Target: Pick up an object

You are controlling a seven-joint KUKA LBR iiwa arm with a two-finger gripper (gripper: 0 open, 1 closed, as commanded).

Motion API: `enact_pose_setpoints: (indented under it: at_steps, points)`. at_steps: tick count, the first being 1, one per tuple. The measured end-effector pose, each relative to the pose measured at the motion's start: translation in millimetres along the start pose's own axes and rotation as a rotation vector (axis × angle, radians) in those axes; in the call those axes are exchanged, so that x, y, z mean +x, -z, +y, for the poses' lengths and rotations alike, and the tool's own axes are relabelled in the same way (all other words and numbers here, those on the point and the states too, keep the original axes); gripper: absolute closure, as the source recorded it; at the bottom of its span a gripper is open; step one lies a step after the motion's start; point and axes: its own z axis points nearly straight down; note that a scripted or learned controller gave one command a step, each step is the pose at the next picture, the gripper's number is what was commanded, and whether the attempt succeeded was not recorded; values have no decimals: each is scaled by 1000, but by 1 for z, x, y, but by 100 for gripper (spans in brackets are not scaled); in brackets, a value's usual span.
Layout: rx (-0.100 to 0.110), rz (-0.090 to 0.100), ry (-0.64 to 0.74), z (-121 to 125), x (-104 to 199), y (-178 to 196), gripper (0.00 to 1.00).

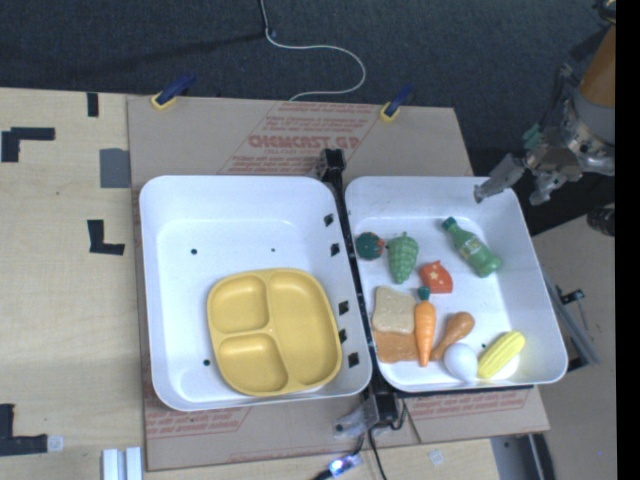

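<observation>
Above right bin's (528, 230) far corner, hand (520, 180) raised

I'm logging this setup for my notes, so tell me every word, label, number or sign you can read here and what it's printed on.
Red print on the cardboard sheet under the bins: one larger word with smaller lines around it, seen upside down and too blurred to read.
Green bottle in the right bin: any label is too small to read.
Black marks on the wooden bench: plain shapes, not letters.
</observation>
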Motion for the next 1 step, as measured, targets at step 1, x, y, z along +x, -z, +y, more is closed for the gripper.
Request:
enact_pose_setpoints:
  at_steps: [1]
  points:
    - [-13,-3,4,2,1,9,0]
